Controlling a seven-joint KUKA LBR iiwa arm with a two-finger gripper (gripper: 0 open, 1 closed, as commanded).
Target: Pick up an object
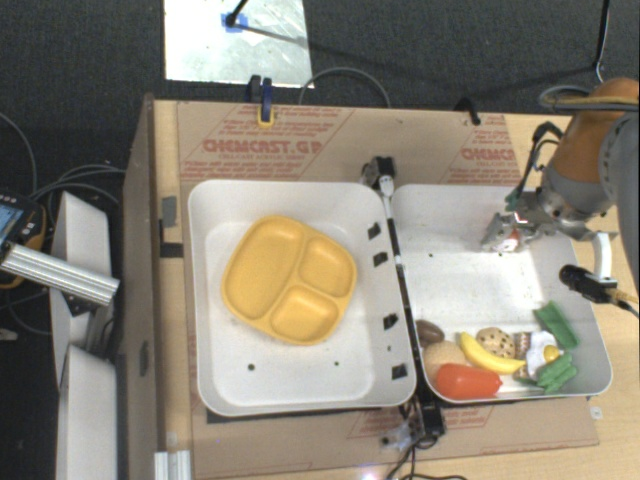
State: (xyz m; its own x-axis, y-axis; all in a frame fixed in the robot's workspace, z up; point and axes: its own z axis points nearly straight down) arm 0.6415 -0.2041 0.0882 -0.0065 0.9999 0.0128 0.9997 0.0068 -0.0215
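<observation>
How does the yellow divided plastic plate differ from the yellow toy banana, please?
The yellow divided plastic plate lies alone in the left white bin; the yellow toy banana sits among other toy foods in the right white bin. The plate is far larger, flat and compartmented; the banana is slim and curved. Both are yellow.

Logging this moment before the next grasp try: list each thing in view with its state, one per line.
hand: above the right bin's far part, nothing visibly held
yellow tray: lying flat in the left bin, right side up
banana: lying at the right bin's near edge
red pepper: lying at the near edge, beside the banana
green beans: lying in the near right corner
right bin: middle bare
</observation>
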